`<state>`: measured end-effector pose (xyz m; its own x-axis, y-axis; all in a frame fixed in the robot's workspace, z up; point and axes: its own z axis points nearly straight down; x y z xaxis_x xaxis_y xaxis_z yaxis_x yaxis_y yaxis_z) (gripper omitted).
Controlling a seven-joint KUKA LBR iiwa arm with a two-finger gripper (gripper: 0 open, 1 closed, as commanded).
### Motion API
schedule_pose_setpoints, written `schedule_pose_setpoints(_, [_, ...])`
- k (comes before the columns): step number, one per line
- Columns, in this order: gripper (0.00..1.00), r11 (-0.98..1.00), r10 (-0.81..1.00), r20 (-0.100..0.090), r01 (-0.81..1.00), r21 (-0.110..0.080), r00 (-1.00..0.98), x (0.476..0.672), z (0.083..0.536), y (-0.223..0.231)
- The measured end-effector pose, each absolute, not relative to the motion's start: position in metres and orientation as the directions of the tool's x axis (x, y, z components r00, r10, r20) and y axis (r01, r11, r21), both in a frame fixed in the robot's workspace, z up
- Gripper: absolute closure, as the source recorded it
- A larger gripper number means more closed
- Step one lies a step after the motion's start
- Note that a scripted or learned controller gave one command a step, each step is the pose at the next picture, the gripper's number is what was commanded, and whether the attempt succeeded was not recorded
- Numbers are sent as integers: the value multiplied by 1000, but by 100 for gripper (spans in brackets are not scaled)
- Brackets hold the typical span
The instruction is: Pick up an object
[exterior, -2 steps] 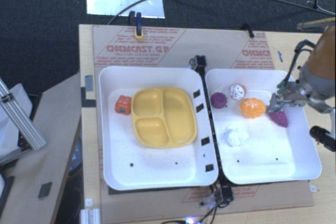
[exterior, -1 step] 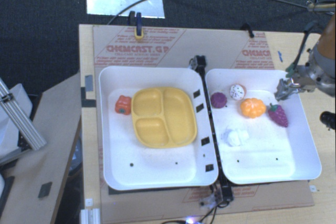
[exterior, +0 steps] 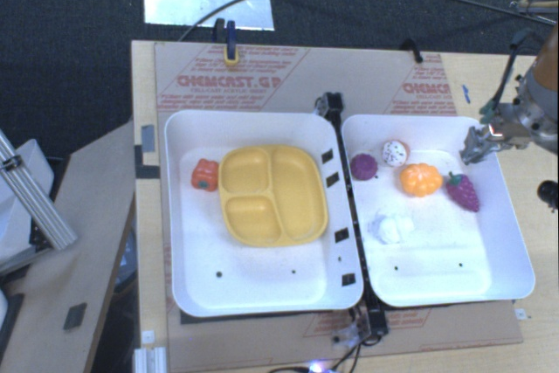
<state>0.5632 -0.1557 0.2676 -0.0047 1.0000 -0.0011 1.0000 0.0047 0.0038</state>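
Observation:
The right bin (exterior: 502, 262) holds a small purple ball (exterior: 363, 166), a white speckled ball (exterior: 395, 153), an orange pumpkin-like fruit (exterior: 420, 179), a purple bunch of grapes (exterior: 463, 191) and a white lumpy object (exterior: 389, 228). My gripper (exterior: 479, 143) hangs at the bin's upper right edge, up and to the right of the grapes, apart from every object. Nothing shows between its fingers, and whether they are open or shut is unclear.
The left bin (exterior: 188, 275) holds a yellow divided tray (exterior: 271, 194) and a small red-orange pepper (exterior: 204, 175) at its left. A black clipped divider (exterior: 342, 196) joins the two bins. A cable arcs over the bench's far edge.

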Motion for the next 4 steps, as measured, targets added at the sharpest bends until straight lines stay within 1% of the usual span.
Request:
schedule_pose_setpoints(1, [100, 9, 1000, 2, 1000, 1, -9, 560, 253, -98])
schedule_pose_setpoints(2, [100, 9, 1000, 2, 1000, -1, -9, 546, 240, -47])
schedule_pose_setpoints(4, [100, 10, 1000, 2, 1000, 0, -10, 534, 216, 59])
